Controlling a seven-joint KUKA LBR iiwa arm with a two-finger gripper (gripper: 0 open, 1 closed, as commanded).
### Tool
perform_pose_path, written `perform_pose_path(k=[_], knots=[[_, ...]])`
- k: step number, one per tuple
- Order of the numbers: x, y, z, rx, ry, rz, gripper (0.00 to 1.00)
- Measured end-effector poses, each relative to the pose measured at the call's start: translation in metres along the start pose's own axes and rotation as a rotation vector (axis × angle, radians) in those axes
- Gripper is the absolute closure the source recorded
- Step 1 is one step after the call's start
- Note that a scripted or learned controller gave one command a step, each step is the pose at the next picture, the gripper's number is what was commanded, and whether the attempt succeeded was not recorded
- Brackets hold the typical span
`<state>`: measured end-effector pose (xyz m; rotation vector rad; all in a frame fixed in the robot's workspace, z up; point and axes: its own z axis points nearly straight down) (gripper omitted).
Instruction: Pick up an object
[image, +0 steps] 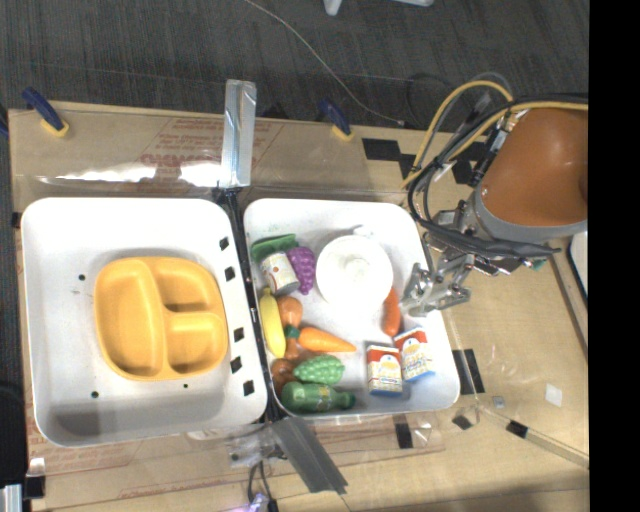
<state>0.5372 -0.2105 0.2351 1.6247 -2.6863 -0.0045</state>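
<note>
Worktop: a brown surface is seen carrying two shallow white bins side by side, with blue clamps at its far edge.
Left bin: a yellow divided tray is held at its middle, with three compartments.
Right bin: toy foods are crowded into it.
White bowl: it is placed upside down in the far middle of the right bin.
Purple grapes: they are found just left of the white bowl, beside a small can, with a green vegetable beyond the can.
Carrot: it is laid across the middle of the right bin, pointing right, with a banana along the bin's left wall.
Green items: a knobbly green piece sits below the carrot, and a dark green vegetable lies along the near wall.
Small cartons: a red-and-white carton and a blue-and-white carton stand touching each other in the near right corner.
Orange piece: a small upright orange item is seen near the right wall, just left of the end effector.
Arm: it is reached in from the right, its orange band over the worktop, with yellow and black cables looped behind.
End effector: it is positioned at the right wall of the right bin, above the cartons; whether its fingers are apart or together cannot be told, and nothing is seen between them.
</note>
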Motion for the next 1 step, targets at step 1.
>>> perform_pose_path(k=[1], knots=[[-0.0009, 0.0594, 0.0745, -0.002, -0.001, -0.182, 1.00]])
